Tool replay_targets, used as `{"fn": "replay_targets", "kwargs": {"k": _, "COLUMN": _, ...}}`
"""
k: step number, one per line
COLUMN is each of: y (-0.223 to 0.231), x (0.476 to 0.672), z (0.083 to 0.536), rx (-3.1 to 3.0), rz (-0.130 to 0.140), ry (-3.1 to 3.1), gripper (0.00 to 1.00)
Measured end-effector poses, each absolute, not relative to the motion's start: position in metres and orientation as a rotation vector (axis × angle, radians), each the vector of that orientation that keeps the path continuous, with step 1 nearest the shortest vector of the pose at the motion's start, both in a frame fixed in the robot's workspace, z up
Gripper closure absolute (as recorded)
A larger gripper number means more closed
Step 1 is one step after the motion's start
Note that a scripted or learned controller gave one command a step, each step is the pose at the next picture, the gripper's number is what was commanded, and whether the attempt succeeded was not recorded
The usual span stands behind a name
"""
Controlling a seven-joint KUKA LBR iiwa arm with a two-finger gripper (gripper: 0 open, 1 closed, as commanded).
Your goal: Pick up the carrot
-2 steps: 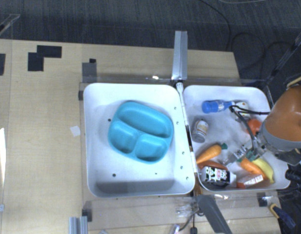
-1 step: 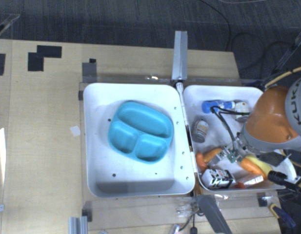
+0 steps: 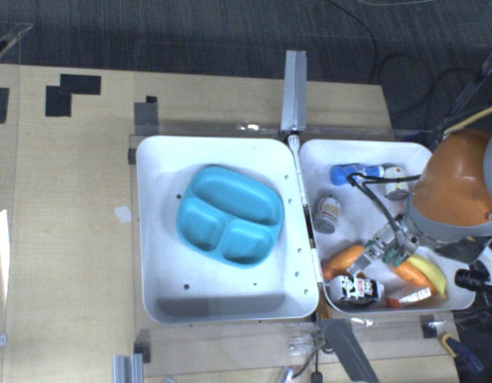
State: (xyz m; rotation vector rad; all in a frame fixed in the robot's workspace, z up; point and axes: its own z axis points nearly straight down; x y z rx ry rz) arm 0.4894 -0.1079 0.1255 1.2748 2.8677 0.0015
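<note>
Nearest to us, along the front edge of the right bin (image 3: 309,154), we see a small black-and-white packet (image 3: 359,288) and, beside it to the right, a slim red-and-white item (image 3: 411,297). Just behind the packet lies the carrot (image 3: 342,259), an orange piece tilted so that its right end rises toward the pincer (image 3: 387,248). That end sits just beside the pincer, perhaps touching it, but we cannot tell whether the pincer is open, closed or gripping anything, since its tips blur into the clutter around them. A second orange piece (image 3: 408,273) lies to the right of the pincer, resting against a yellow banana (image 3: 431,272).

Further back in the same bin we see a small metal can (image 3: 328,211) close to the dividing wall, with a black cable (image 3: 373,194) curving from the arm's wrist over the white floor. At the far end lies a blue and white tube-like thing (image 3: 359,172). The arm's orange band (image 3: 459,178) looms over the bin's right side.

In the left bin (image 3: 162,238) we see a blue divided tray (image 3: 230,215), set near the middle. Both bins stand side by side on the pale wooden table (image 3: 62,238).
</note>
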Motion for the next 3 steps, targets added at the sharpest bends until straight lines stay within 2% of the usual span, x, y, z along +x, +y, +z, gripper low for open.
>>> {"fn": "replay_targets", "kwargs": {"k": 1, "y": -0.113, "x": 0.547, "z": 0.088, "rx": 0.894, "rz": 0.004, "ry": 3.006, "gripper": 0.0}}
{"fn": "replay_targets", "kwargs": {"k": 2, "y": -0.112, "x": 0.551, "z": 0.098, "rx": 0.893, "rz": 0.009, "ry": 2.998, "gripper": 1.0}}
{"fn": "replay_targets", "kwargs": {"k": 3, "y": -0.066, "x": 0.587, "z": 0.183, "rx": 1.433, "rz": 0.001, "ry": 2.795, "gripper": 1.0}}
